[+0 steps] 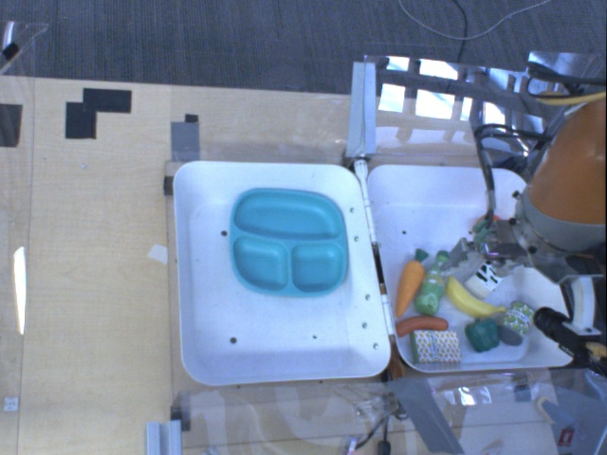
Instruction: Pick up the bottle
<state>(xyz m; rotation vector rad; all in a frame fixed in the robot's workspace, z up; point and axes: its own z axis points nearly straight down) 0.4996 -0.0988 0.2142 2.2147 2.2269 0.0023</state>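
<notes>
Currently early in the task, by the look of it; bottle point(432, 290) lying in right bin point(417, 192), green, between carrot point(410, 286) and banana point(471, 299), touching or nearly touching both; not lifted, nothing seen between any fingers. Gripper point(482, 250) low over the right bin, just up-right of the bottle, near it but apparently not on it; cannot tell whether fingers are apart or together, too much clutter and blur at the tip. Arm point(569, 173) coming in from the right, orange band over the bin's right side.

Left to do, as a judgement: line up on the bottle, close on it, lift clear; none of that shown done.

Containers: left bin point(199, 254) holding a blue tray point(289, 240) with three compartments, one long on top, two smaller below; compartments bare. Right bin crowded along its near edge: carrot upright-ish at left, bottle beside it, banana to its right, red sausage point(422, 325) lying flat below the carrot, patterned box point(436, 346) just under that, dark green pepper point(482, 336) to the right of the box, a grey-green item point(519, 320) at far right, hard to identify. White object with dark marks point(488, 275) just under the gripper; unclear what. Far half of right bin bare.

Risk, judged: tight neighbours around the bottle; easy to nudge carrot or banana instead.
</notes>
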